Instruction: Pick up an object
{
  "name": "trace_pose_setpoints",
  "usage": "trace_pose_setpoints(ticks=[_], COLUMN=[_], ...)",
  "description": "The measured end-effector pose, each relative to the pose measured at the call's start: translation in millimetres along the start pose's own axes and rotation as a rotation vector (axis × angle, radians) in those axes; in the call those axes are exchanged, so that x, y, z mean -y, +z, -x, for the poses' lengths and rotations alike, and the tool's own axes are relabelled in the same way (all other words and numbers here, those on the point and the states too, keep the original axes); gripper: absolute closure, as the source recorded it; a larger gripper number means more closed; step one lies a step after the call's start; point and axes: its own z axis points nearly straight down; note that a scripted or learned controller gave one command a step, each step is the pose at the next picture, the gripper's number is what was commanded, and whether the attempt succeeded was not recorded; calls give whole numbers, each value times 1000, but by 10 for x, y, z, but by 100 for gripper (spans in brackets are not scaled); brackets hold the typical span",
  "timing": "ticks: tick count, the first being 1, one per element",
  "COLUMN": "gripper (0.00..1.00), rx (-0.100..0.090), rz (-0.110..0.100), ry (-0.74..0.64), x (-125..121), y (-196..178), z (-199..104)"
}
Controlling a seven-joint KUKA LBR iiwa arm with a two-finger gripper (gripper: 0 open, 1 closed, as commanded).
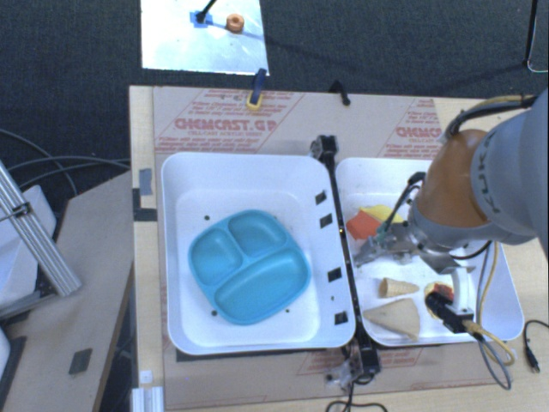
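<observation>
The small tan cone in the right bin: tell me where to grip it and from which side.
Grip the small tan cone across its wider left end, coming straight down from above. It lies flat on the bin floor, tapering rightward, with open floor on both long sides for the claw.

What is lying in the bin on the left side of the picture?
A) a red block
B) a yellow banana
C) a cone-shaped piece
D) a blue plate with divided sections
D: the left bin has the blue divided plate lying flat in it, while the red block and the cone-shaped piece lie in the right bin.
</observation>
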Motion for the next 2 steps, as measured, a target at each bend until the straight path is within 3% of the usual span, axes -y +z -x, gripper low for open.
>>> trace_pose_setpoints(ticks=[1,2], gripper=[0,100], rx=[3,2], rz=[-7,1], ry=[12,7], x=[527,490], y=[1,-108], z=[404,375])
